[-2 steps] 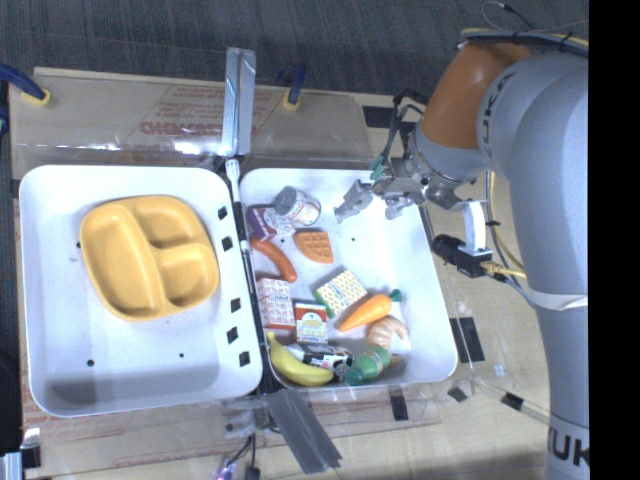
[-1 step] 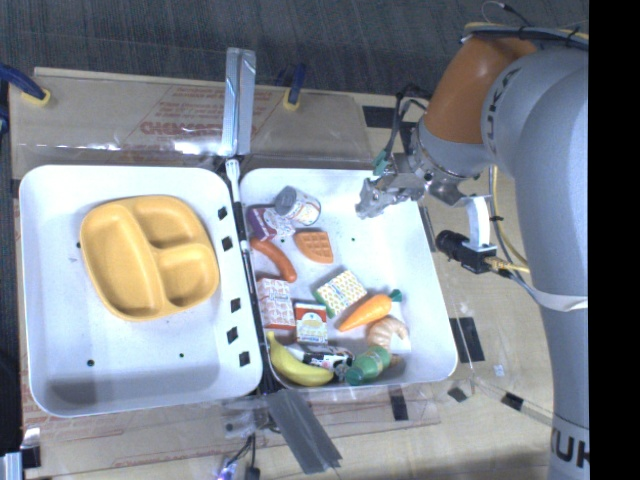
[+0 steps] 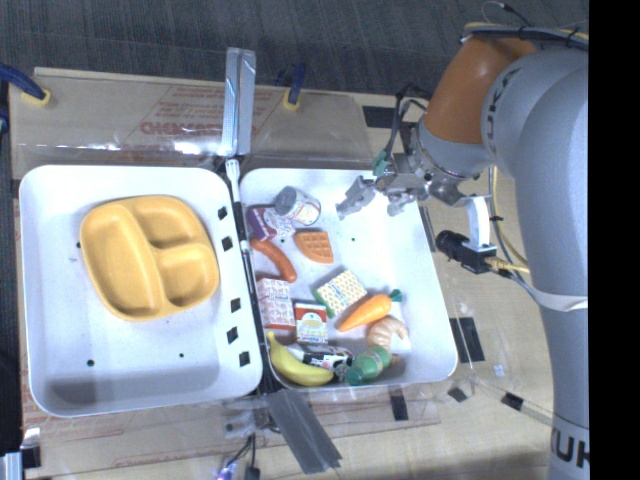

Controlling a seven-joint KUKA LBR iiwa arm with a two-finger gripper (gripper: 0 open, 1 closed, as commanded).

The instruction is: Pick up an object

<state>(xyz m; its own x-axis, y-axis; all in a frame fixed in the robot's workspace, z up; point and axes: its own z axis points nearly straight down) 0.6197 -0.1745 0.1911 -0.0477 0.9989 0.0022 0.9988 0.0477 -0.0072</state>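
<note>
The claw [image 3: 378, 196] hangs over the right bin's [image 3: 425, 298] far edge, its fingers apart and holding nothing. The toys crowd that bin's near and left parts: a carrot [image 3: 362, 310], a banana [image 3: 295, 365], a waffle [image 3: 314, 245], a sausage [image 3: 274, 257] and a small can [image 3: 295, 206] (nearest the claw). A yellow tray [image 3: 150, 255] fills the left bin [image 3: 60, 368].

Dark, perhaps carpeted floor [image 3: 120, 13] beyond wooden bench [image 3: 480, 398]
</note>
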